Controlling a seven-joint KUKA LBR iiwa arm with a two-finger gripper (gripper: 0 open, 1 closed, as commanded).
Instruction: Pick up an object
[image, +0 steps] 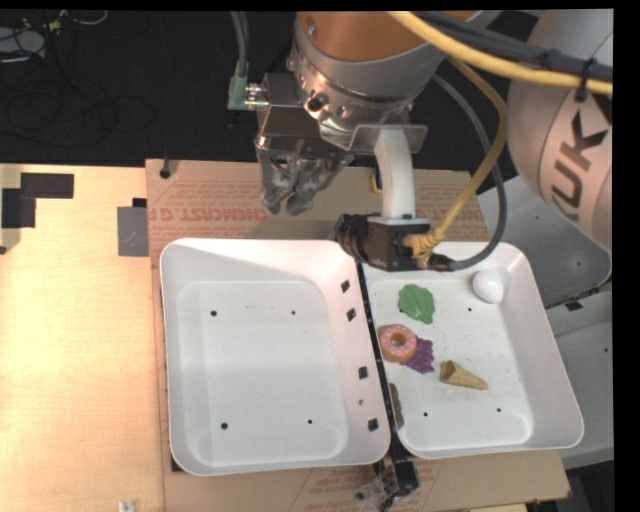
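Camera view, nearest the lens: the right bin (545, 400) holds all the small things, well below and to the right of the gripper (292, 188). Closest lies a tan cone (463, 376), pointed end toward the bin's divider. Just left of it sits a pink ring-shaped donut (398, 343) with a pale centre hole, touching a purple clump (420, 355) on its right. Farther up rests a flat green leaf shape (417, 303), and beyond that, near the bin's far right corner, a white ball (488, 286). The left bin (190, 400) sits directly below the gripper. Farthest back, the gripper hangs above the brown board (210, 205) behind the bins, nothing between its fingers; whether they are parted or closed I cannot tell.
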